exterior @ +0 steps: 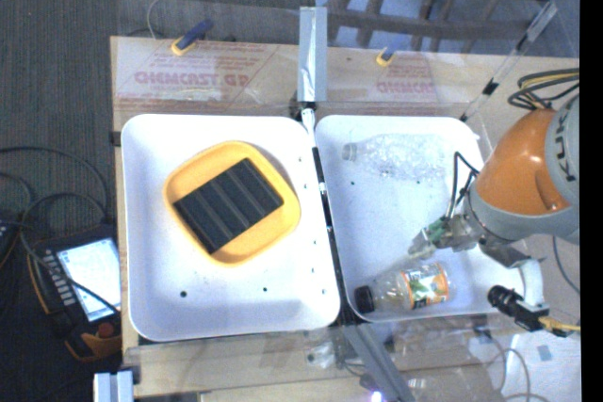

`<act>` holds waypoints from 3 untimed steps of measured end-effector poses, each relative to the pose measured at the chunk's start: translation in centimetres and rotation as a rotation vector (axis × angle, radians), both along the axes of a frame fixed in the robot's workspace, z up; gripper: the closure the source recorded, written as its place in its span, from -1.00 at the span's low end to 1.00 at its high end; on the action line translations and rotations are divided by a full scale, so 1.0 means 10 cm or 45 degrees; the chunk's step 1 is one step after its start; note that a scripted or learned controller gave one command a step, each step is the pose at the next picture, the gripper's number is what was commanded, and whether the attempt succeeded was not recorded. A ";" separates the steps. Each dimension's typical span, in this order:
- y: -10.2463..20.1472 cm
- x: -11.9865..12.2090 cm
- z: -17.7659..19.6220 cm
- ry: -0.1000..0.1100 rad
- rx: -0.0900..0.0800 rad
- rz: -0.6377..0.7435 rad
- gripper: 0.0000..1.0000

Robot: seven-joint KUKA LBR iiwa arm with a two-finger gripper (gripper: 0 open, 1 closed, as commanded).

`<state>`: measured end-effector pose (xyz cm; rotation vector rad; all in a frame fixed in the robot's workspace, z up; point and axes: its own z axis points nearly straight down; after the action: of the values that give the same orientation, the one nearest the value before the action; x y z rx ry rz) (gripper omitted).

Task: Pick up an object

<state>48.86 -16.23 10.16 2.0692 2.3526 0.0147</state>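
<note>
The arm is hanging over the right bin [396, 202] with its gripper [426, 243] sitting just above a plastic bottle [412, 287] that's lying on its side near the front edge, so I'm guessing it's lining up for the grab rather than lifting anything yet. Can't tell how the hand is set, it's too small and blurry. A crumpled clear bag [400, 155] is lying at the back, and next it's probably needing to drop straight onto the bottle.
</note>
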 end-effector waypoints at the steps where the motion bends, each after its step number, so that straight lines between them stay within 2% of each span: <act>1: 0.00 0.00 0.00 0.000 0.000 0.000 -1.00; 2: 0.24 -0.05 0.31 0.019 0.000 -0.287 -1.00; 3: -0.14 -0.02 -0.11 0.008 0.006 -0.213 -1.00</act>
<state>48.70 -17.58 9.08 2.2632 2.1768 0.0124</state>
